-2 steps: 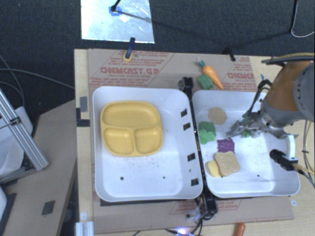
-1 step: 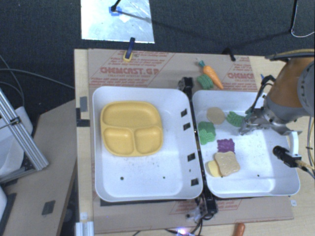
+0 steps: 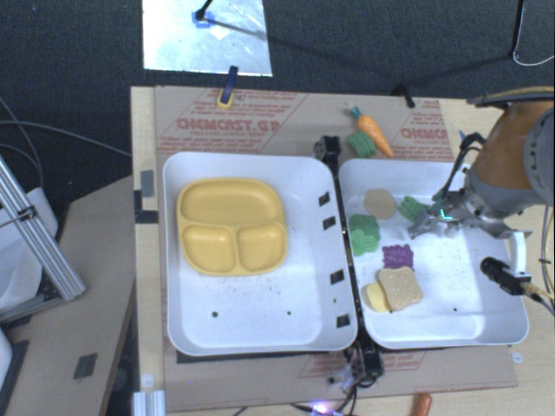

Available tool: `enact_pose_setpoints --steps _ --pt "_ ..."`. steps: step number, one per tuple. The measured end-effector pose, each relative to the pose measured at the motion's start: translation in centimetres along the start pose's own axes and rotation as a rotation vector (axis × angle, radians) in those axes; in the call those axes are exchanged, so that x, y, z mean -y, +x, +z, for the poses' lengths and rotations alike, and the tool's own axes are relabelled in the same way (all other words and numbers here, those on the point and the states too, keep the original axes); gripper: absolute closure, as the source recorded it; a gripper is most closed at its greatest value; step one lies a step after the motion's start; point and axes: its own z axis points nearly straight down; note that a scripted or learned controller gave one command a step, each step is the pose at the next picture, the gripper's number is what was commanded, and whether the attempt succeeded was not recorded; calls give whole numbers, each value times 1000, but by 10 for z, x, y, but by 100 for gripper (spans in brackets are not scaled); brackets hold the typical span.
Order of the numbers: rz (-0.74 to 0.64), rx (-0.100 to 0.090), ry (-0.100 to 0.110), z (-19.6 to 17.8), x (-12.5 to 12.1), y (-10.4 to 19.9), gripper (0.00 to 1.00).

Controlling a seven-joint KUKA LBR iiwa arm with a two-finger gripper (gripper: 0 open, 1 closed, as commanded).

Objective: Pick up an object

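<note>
Toast slice (purple piece just above) lies near gripper; its grip unclear.

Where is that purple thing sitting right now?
The purple toy lies in the right bin, near its middle, just above the slice of toast and right of the green block.

You see a yellow divided tray lying in the left white bin. A toy carrot lies on the brown cardboard sheet behind the bins, beside a green piece. A silvery sheet rests on the dark carpet beyond.
</note>
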Motion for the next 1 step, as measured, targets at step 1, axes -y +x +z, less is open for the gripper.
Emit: enact_pose_setpoints --steps 1 --pt "-4 -2 1 11 -21 61 0"
